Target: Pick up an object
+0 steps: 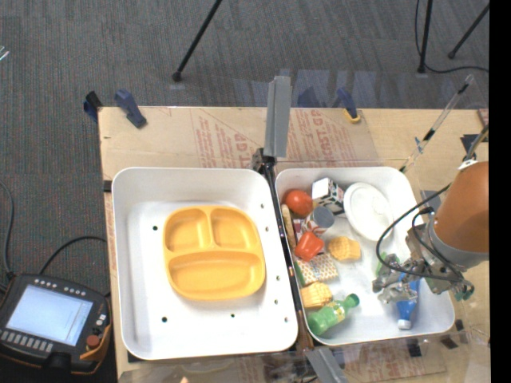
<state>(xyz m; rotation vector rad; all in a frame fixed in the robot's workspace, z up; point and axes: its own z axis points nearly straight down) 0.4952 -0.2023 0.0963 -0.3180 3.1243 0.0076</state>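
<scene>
Grey metal at the lower right of the frame marks the gripper (403, 284), low over the right bin (383, 174) with the orange band of the arm (471, 214) above it. Whether it is spread or pressed together I cannot tell; cables and wrist hardware muddle the tip. A blue-and-white tube (406, 313) lies just below it, apparently the nearest candidate to lift, though nothing is visibly pinched.

Risks, as I judge them: the tube lies close to the bin's lower right wall, so a descent could clip the rim or push the tube into the corner instead of closing round it. Loose black cable looping beside the wrist might snag. Farther left, the crowded heap of green bottle (331, 316), waffle-like yellow piece (345, 249), red cup (308, 246) and red ball (299, 203) could yield a double pick or a glancing slip. The white plate (367, 210) is flat and hard to pinch.

Left of the divider, the yellow divided tray (214, 252) sits in the left bin (128, 214).

Reddish print on the cardboard (184, 138) behind the bins appears upside down and I cannot read it reliably; object labels are too small.
</scene>
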